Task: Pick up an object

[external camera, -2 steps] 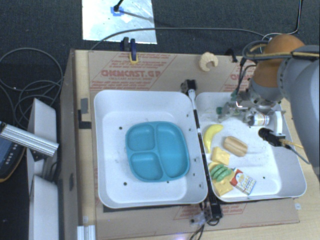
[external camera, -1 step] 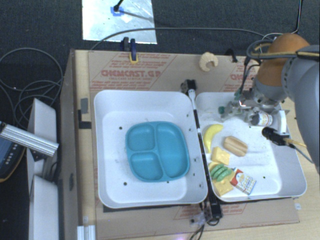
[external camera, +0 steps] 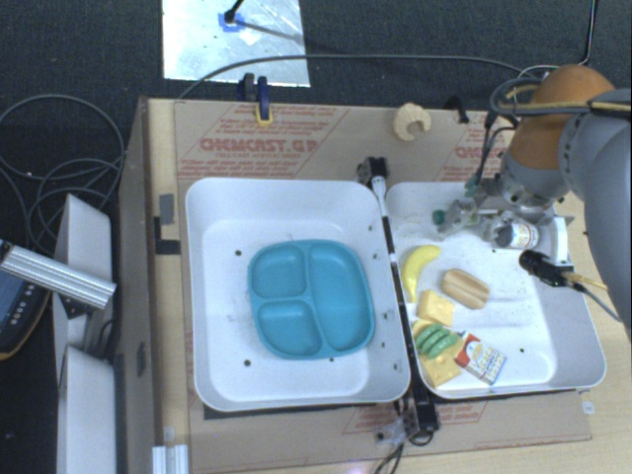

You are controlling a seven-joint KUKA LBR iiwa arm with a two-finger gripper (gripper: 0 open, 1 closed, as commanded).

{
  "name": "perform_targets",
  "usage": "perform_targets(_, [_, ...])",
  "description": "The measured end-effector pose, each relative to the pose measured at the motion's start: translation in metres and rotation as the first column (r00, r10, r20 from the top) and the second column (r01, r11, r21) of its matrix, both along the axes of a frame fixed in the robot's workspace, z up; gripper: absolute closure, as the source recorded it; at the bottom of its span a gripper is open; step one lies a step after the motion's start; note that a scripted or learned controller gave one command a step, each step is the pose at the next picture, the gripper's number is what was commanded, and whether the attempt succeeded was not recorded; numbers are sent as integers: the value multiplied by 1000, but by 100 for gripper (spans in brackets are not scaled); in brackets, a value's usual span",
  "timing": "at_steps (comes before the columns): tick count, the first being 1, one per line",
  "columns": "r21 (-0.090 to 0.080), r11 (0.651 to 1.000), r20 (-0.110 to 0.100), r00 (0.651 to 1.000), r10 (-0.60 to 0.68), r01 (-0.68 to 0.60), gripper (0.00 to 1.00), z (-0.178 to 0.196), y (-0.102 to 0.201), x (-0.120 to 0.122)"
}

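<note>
Two white bins are set on a cardboard-covered bench (external camera: 296,131) above dark carpet (external camera: 79,47); in the right bin (external camera: 578,349), a banana (external camera: 420,262) lies left of the gripper (external camera: 464,212), whose grip cannot be told.

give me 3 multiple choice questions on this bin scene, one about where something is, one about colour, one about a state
1. Where does the divided plate lie?
A. in the left bin
B. in the right bin
C. on the cardboard behind the bins

2. What colour is that plate?
A. red
B. blue
C. black

3. How does the banana stand to the tool?
A. clamped in the tool
B. lying in the right bin, apart from the tool
C. hanging above the left bin

Answers:
1. A, the plate sits on the floor of the left bin.
2. B, it is light blue against the white bin.
3. B, the banana rests in the right bin beside the bun, with the tool off near the bin's far edge.
</note>
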State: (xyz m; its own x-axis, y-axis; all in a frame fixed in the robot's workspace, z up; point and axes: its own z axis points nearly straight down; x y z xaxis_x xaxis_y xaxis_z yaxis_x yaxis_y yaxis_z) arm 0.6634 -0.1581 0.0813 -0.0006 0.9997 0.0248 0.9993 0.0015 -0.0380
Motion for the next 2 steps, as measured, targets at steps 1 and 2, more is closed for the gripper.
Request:
perform_targets(1, [5,1000,0,1000,1,-1,0,1,-5,1])
perform_targets(2, [8,1000,0,1000,3,-3,0,1,-7,2])
